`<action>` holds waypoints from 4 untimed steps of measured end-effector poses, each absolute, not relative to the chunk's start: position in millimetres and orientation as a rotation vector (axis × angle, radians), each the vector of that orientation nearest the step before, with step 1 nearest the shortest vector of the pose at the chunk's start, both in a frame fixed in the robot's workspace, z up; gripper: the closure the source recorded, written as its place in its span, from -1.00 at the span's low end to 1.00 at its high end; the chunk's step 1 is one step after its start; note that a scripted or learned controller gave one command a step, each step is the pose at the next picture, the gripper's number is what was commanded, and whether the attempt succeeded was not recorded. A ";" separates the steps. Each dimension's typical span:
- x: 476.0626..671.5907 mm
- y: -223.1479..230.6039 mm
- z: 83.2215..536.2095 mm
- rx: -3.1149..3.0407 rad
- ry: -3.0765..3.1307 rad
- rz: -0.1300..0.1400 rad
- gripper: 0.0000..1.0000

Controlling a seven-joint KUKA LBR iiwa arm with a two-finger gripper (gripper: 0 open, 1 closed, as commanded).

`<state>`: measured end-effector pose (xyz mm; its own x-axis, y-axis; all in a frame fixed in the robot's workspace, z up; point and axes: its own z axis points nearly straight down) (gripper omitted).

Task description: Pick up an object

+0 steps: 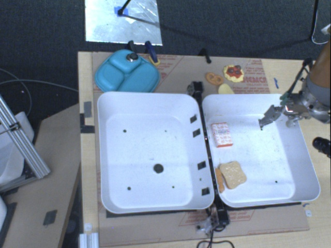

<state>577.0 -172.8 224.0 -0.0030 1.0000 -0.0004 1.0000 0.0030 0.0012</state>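
In the right bin (300, 190) lie a small red-and-white box (221, 135) near the left wall and a tan slice of toast (233, 174) toward the front left, with a thin orange piece (219, 180) beside it. My gripper (275, 121) hangs over the bin's back right part, to the right of the box and apart from it. It is open, with nothing between its fingers (265, 119). A small dark round thing (158, 168) sits on the floor of the left bin (111, 138).
Behind the bins, a blue divided tray (127, 72) rests on the cardboard, along with small toy foods (234, 73). A black divider with clips (199, 138) runs between the bins. A metal frame (20, 149) stands at far left.
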 end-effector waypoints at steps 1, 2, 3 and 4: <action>589.0 -65.9 206.7 2.208 2.237 0.005 -1.00; 643.5 -6.9 221.2 2.207 2.229 0.011 -1.00; 670.2 64.7 239.3 2.207 2.232 0.011 -1.00; 627.5 141.9 295.6 2.208 2.234 0.012 -1.00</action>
<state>627.5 141.9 295.6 -0.0119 0.9999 0.0049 0.9999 0.0119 0.0056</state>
